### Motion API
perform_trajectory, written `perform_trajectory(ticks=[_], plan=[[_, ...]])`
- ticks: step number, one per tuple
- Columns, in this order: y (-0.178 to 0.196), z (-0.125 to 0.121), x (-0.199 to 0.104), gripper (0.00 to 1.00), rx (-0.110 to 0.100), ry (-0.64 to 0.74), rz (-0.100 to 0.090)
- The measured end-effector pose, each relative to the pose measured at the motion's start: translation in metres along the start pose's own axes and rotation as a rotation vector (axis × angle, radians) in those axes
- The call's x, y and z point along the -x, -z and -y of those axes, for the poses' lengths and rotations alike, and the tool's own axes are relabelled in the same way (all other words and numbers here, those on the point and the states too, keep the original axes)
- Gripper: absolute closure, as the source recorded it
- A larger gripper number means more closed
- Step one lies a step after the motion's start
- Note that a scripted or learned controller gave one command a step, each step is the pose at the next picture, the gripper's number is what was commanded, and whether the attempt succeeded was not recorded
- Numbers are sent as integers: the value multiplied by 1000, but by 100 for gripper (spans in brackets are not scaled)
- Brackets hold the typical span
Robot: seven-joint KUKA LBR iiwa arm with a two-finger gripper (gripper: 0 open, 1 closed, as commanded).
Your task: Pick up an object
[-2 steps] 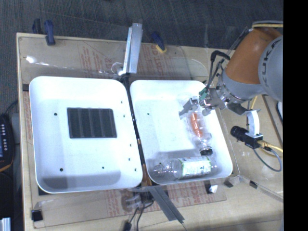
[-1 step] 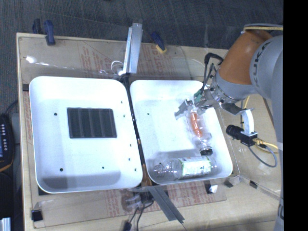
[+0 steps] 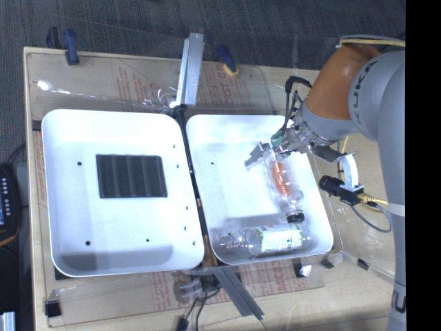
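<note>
Well, my arm (image 3: 372, 95) comes in from the upper right of the frame, the orange band bent over the far right corner of the right bin (image 3: 207, 140), and the wrist slants down and to the left. My pincer (image 3: 270, 150) hangs over the upper right part of that bin, right at the upper end of a clear plastic bottle with orange contents (image 3: 283, 182). That bottle runs down and to the right from the pincer, ending in a black cap (image 3: 295, 217) near the bin's right wall. I cannot tell whether my pincer is spread or pressed together, nor whether it has the bottle: glare and clear plastic blur that spot.

Along the lower wall of the same bin lies a second clear bottle with a white label (image 3: 272, 241), on its side, just below the black cap. The left bin (image 3: 69, 219) bears a dark ribbed rectangular panel (image 3: 131, 176) near its middle. A grey metal bar (image 3: 190, 67) stands on the worktop (image 3: 110, 74) above the gap between the bins, with blue clamps at the upper left (image 3: 69, 45) and beside the bar (image 3: 227, 59). Another metal strip (image 3: 238, 298) slants below the bins; what it is fixed to I cannot make out.
</note>
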State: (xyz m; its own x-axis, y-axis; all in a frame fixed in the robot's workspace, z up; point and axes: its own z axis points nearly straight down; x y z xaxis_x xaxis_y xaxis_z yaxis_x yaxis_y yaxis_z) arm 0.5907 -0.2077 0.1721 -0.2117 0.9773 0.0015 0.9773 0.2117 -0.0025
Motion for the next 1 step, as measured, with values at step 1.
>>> perform_trajectory(ticks=[1], plan=[[18,-15,5,0,2,40,2]])
